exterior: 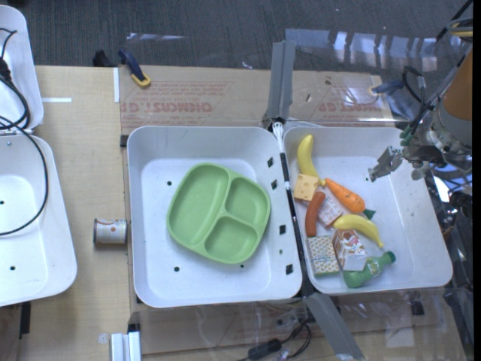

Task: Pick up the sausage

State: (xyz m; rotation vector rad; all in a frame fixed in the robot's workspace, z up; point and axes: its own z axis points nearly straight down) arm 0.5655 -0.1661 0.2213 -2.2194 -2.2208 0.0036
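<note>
The pincer (392,164) hangs over the right bin (421,277), near its upper right part, fingers apart and empty, the arm (455,111) reaching in from the right edge with its wrist angled down and leftward. The sausage (314,210) lies well left of the pincer near the bin's left wall, upright in view, just beside a cheese wedge (304,187) and a carrot (346,196). A green divided plate (218,213) sits in the left bin (150,277).
</note>
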